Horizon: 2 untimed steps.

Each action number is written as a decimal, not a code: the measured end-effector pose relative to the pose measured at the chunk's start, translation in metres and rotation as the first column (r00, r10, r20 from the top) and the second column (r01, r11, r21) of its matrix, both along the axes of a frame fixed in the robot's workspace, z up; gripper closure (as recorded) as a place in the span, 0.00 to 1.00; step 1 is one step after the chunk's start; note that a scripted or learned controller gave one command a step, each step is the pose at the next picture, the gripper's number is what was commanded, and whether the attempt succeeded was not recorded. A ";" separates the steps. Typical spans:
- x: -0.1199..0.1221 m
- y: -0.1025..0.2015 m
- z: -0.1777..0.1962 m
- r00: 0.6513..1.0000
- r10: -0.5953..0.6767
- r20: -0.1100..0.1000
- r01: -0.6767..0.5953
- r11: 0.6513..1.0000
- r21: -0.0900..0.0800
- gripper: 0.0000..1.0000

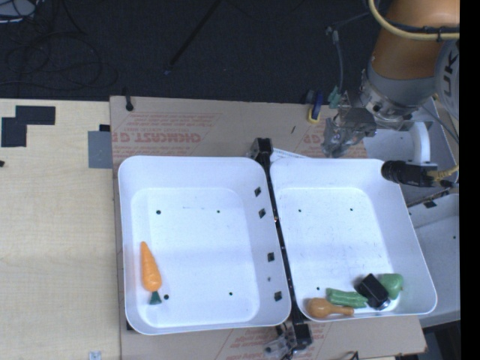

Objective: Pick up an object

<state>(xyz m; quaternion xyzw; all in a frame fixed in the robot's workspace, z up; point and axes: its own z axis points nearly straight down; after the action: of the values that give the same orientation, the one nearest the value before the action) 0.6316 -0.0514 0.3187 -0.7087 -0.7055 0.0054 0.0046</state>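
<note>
A: Dark floor with loose cables at twelve o'clock; below, a pale wooden bench (52, 223) topped by a cardboard sheet (195, 130).

B: And on the cardboard?

A: Two shallow white bins side by side. Left bin (191, 178) toward nine o'clock, right bin (337, 175) toward three o'clock, joined along a black hinge strip.

B: Contents?

A: Left bin: an orange toy carrot (150, 267), lying alone near the seven o'clock corner. Right bin: a small cluster near five o'clock (touching or overlapping, hard to separate) made up of a green toy vegetable (345, 298), a black block (373, 289), a rounded green piece (392, 282) and a tan pear-shaped piece (328, 308).

B: Arm position?

A: Reaching in from two o'clock, orange band above a grey wrist. Gripper (341, 137) hanging past the far rim of the right bin, well apart from every object.

B: Open or closed?

A: Too blurred and small to tell. Nothing visible between its tips, though.

B: Progress?

A: By the look of it, barely begun. No object lifted; all resting on bin floors. Left to do: choosing a target, travelling over it, descending, closing, raising.
</note>
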 end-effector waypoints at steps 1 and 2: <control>-0.049 -0.053 0.016 1.000 -0.001 0.010 0.001 1.000 0.000 1.00; -0.091 -0.126 -0.020 1.000 -0.003 0.006 0.003 1.000 -0.001 1.00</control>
<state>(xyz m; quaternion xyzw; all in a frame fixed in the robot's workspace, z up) 0.5404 -0.1772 0.2987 -0.7098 -0.7043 0.0034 0.0021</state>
